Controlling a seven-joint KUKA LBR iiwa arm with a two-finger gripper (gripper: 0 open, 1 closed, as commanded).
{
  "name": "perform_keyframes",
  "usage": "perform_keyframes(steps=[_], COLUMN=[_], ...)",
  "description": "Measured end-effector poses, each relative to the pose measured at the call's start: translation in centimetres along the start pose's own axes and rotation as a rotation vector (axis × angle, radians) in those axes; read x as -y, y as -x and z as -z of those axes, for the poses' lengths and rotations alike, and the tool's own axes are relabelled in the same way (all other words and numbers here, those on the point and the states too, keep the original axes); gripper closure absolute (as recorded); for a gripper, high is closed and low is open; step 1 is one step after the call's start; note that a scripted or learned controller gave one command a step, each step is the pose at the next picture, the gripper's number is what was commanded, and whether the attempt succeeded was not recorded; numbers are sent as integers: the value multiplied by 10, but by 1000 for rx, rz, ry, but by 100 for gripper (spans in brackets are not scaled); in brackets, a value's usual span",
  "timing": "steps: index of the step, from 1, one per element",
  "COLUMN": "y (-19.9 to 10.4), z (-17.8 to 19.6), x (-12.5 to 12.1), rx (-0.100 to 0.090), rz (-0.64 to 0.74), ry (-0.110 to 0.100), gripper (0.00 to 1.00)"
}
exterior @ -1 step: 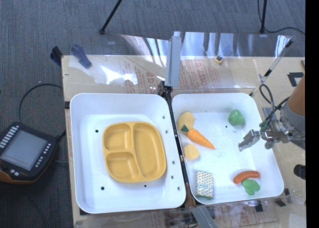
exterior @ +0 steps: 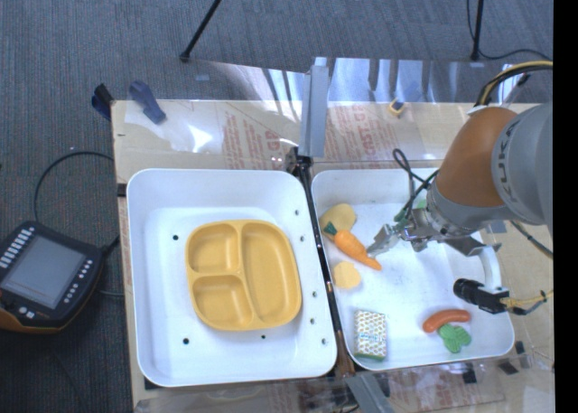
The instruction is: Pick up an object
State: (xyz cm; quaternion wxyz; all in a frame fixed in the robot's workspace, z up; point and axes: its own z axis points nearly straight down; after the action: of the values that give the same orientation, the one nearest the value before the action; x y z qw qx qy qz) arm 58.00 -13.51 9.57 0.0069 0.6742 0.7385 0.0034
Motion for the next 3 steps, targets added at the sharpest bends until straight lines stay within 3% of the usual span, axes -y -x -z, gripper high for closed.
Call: perform_keyframes(steps=[1, 2, 3], y=[0, -42, -107], z=[-8, -10, 97], x=[23, -43, -78], rx=[-7, -2, -7], rz=[-23, 110, 129], ry=[-18, -27, -4], gripper=[0, 0, 0])
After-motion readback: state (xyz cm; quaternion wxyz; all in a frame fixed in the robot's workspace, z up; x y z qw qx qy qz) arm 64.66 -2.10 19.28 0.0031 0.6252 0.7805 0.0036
